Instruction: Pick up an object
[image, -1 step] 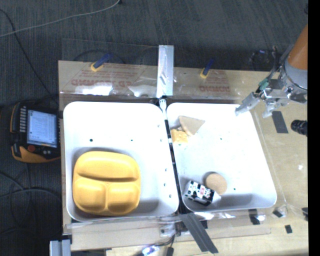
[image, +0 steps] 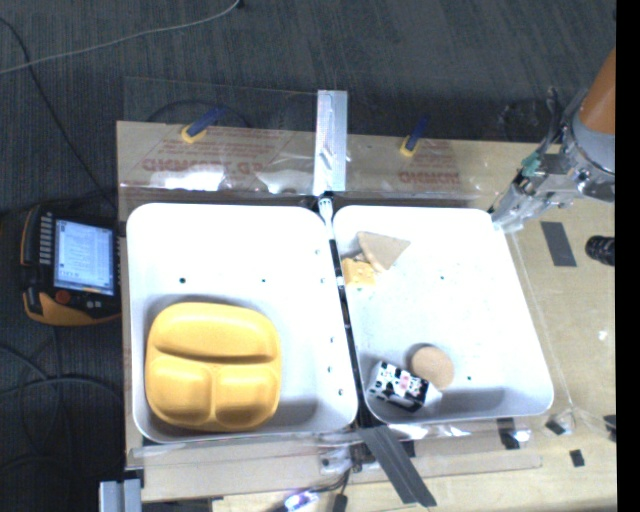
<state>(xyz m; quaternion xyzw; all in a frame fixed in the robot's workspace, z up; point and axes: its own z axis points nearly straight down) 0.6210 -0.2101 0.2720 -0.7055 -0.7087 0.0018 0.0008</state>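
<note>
The left bin (image: 230, 225) holds a large yellow moulded block (image: 212, 362) in its near left part. In the right bin (image: 470, 300), a beige wedge (image: 382, 246) and a small yellowish piece (image: 358, 270) lie at the far left corner. A round tan disc (image: 433, 365) and a small black-and-white patterned box (image: 400, 386) lie close together by the near wall. My gripper (image: 508, 210) hangs over the right bin's far right corner, well apart from all the objects, with nothing visible in it.
A teach pendant (image: 72, 265) with a lit screen lies on the floor left of the bench. A metal post (image: 331, 140) stands behind the seam between the bins. Two blue-and-yellow clamps (image: 200, 124) (image: 415, 140) pin a clear sheet along the back.
</note>
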